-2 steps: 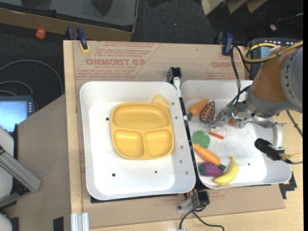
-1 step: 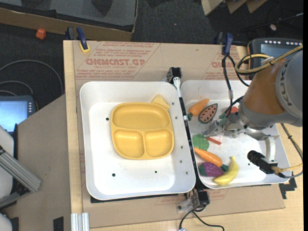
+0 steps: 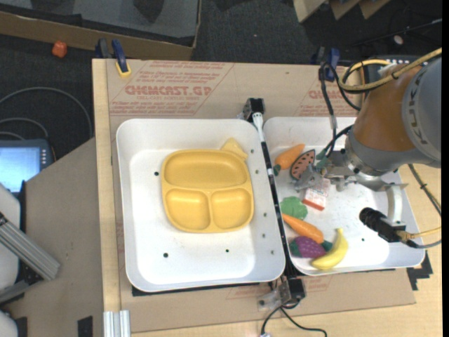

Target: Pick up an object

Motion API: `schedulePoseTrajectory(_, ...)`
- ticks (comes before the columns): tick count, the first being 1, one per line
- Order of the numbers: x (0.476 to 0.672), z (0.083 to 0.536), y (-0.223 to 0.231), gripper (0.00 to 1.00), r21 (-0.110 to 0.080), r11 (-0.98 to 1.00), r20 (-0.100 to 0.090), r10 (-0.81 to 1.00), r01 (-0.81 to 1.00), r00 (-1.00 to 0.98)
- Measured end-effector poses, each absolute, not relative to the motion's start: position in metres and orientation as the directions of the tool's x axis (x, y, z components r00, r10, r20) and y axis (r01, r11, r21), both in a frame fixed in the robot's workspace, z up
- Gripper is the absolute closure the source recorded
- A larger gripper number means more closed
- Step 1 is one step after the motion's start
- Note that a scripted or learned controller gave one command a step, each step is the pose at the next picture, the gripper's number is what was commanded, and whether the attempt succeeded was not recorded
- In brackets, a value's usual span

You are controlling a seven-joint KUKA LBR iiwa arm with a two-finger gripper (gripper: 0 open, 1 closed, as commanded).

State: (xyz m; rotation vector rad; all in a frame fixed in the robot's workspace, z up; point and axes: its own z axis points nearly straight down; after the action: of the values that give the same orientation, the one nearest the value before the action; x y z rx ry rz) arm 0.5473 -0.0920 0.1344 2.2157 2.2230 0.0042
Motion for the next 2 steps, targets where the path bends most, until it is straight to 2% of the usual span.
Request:
schedulePoseTrajectory(1,0.483,0.083,-0.095,0.00,-0.005,-0.004,0.001,1.000,1.000,0.004)
schedulePoseTrajectory(2,0.539,0.085,-0.105,0.00,0.005,0.002,-0.002,1.000,1.000,-0.002)
